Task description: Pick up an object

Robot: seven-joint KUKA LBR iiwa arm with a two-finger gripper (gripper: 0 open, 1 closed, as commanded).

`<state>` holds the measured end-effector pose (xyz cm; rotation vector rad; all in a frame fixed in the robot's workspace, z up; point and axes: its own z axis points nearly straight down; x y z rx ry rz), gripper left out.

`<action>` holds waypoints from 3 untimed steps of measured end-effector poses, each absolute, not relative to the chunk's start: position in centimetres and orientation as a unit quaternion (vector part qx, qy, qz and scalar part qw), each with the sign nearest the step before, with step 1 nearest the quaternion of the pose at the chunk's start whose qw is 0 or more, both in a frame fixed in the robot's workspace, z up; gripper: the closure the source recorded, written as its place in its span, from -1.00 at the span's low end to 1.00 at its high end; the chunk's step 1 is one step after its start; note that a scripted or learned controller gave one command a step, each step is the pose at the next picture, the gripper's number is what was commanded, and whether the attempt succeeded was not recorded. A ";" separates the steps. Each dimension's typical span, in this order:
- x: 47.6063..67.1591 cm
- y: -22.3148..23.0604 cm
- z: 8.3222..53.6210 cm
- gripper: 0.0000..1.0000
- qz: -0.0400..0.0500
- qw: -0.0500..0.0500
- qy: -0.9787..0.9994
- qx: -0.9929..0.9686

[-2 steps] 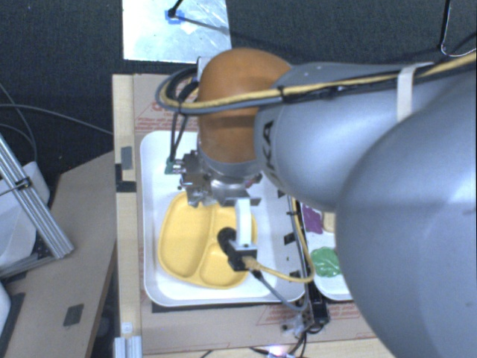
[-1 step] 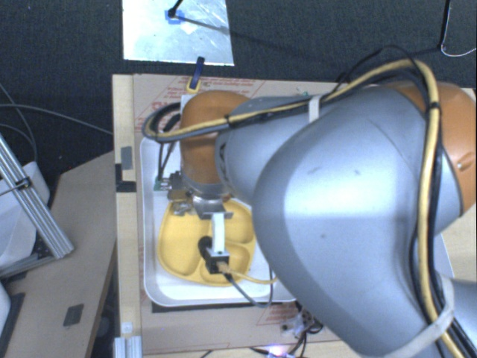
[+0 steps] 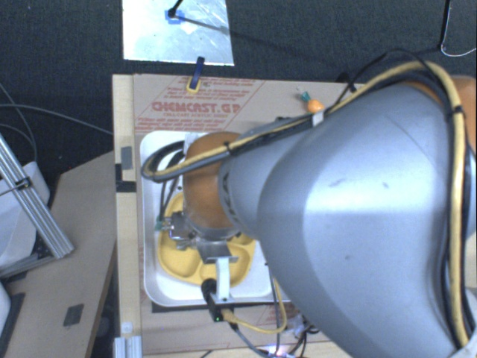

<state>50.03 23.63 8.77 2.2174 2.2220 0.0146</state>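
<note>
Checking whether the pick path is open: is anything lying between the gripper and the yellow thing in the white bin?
Nothing visible does. The arm's wrist hangs directly over the yellow object in the shallow white bin, hiding the gripper and any gap beneath it.

The big grey arm fills the right half of the frame, its orange band hanging over a white bin at lower centre. Under the wrist lies a yellow object in that bin. Behind, at upper centre, sits brown cardboard with red lettering, and above it a shiny foil sheet.
</note>
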 end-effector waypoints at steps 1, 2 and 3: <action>50.2 23.8 8.9 -1.00 0.007 0.000 0.708 0.706; 49.2 23.7 8.9 -1.00 0.012 0.005 0.708 0.706; 49.0 18.4 9.0 -1.00 0.012 -0.001 0.712 0.702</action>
